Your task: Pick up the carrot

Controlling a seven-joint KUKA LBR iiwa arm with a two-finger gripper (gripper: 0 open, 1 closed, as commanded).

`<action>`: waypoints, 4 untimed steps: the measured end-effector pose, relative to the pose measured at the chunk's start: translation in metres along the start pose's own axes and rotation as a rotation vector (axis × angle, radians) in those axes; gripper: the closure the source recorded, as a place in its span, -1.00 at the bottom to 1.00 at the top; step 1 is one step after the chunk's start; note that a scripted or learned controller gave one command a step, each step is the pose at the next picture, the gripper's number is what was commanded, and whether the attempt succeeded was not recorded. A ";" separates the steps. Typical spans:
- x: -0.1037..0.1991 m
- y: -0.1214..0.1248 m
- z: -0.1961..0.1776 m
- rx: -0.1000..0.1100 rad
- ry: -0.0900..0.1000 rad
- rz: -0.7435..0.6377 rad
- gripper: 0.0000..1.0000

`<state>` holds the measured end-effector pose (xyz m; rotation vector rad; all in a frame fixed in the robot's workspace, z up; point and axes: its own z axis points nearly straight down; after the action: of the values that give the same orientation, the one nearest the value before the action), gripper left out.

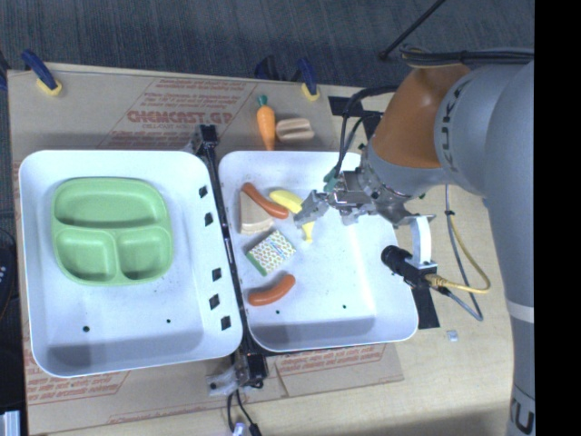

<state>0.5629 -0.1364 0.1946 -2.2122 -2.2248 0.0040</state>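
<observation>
At the tabletop's far edge, outside the right bin [399,321], lies the carrot [265,125]; the pincer [313,209] hangs over the bin's food, grip state indeterminable.

Orange carrot [265,127] with green top; pale green divided tray [112,230]; white bins [359,312]; green-checked sponge [271,252]; orange-red sausages [271,290]; yellow banana [287,200]; tan surface [472,361].

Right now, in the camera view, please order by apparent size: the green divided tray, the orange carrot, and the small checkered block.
1. Green divided plastic tray, clearly largest.
2. Orange carrot with green top and checkered block: they look similar, so I leave them unranked.
</observation>
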 end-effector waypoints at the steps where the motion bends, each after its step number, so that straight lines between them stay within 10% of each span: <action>1: 0.005 0.049 0.099 -0.010 -0.003 0.001 -1.00; 4: -0.005 0.082 0.092 0.002 0.002 1.295 -1.00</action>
<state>0.6441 -0.1404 0.1019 -3.1061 -0.4400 0.0066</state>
